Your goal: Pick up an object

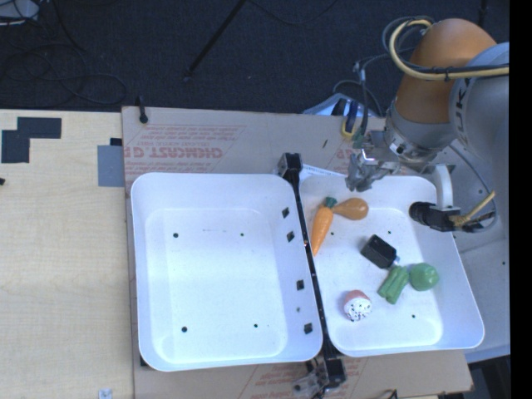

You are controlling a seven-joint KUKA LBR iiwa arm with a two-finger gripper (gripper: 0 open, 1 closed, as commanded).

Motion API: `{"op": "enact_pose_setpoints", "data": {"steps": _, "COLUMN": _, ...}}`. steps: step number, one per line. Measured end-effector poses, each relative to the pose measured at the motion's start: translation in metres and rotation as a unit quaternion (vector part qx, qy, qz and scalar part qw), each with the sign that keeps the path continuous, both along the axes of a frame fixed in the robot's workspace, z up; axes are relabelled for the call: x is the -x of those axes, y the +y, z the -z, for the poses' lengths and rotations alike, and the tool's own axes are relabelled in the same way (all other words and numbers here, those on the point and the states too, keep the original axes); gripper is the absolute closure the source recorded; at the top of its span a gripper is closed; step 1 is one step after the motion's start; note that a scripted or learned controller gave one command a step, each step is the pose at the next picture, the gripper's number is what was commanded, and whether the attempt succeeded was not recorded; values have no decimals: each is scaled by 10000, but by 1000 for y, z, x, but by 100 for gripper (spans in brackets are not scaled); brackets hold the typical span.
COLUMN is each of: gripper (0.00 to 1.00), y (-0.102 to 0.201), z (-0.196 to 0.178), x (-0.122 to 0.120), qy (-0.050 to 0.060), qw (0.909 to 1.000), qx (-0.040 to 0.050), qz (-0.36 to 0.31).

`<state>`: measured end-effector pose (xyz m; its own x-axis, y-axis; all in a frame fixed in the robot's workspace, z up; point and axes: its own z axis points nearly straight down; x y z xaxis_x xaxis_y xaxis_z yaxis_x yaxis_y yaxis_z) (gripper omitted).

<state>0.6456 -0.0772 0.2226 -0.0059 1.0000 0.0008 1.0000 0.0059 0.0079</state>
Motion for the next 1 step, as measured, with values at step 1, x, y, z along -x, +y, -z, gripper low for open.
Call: {"op": "enact_pose_setpoints", "data": {"steps": 1, "gripper": 100, "y": -72, "z": -111, "x": 15, "qy": 5, "qw": 10000, "qx": 25, "qz": 49}}
